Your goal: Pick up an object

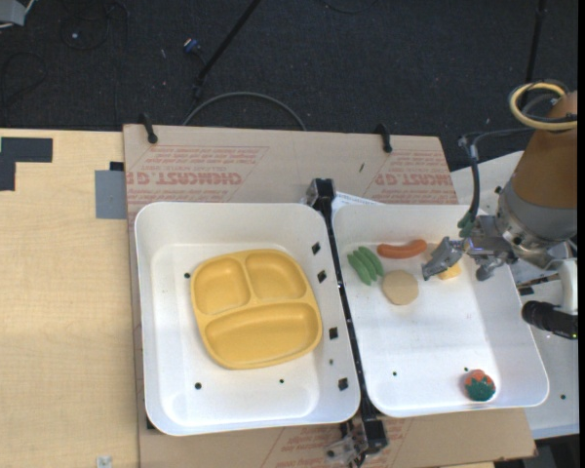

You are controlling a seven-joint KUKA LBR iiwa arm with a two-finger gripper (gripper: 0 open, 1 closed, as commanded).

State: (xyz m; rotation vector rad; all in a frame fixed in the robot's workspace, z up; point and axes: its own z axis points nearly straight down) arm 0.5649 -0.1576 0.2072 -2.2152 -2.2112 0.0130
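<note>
Near edge, right bin: a small red-and-green toy in the 5 o'clock corner, well apart from the rest. Looks light, rounded, liable to roll; take it across the middle.

Mid right bin: a tan disc, flat and probably stiff, hard to get fingers under. At its 10 o'clock, a green pod, ribbed, likely soft plastic. At its 12 o'clock, an orange sausage, smooth, perhaps slippery; grip across its short width. A yellow piece lies at the disc's 3 o'clock, partly hidden by the gripper.

Gripper: low over the bin's 2 o'clock area, fingers spread apart, nothing between them; the yellow piece sits closest.

Left bin: a yellow tray with three compartments.

Surface: glossy white bins, low walls, on cardboard, pale wood bench at 9 o'clock.

Far: dark floor with cables.
</note>
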